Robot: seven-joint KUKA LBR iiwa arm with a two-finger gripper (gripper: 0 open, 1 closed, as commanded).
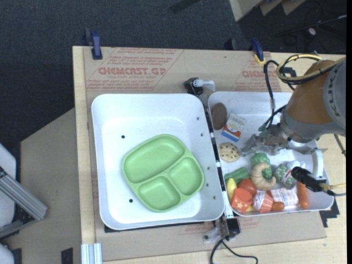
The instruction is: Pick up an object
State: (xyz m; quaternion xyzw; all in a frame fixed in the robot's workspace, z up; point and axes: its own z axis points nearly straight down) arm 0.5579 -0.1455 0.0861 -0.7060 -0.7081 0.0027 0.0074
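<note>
Toy food heap: crowded into the right bin toward 5 o'clock, nearest the lens; a tomato, a carrot, green pieces and wrapped sweets lie touching or overlapping.
Cookie: alone at the bin's 9 o'clock side, just beside the dividing wall.
Small carton: toward 11 o'clock, next to a brown oval piece.
Gripper: low over the middle of the right bin, just above the heap's 12 o'clock edge.
Jaws: cannot tell whether apart or together; nothing is visibly between them.
Left bin: holds a green divided plate, well apart from the arm.
Likely target: judged to be something at the heap's top edge.
Risk: items packed this tightly could wedge, so a close might catch two or push one aside.
Risk: rounded pieces may squirt free from a pinch.
</note>
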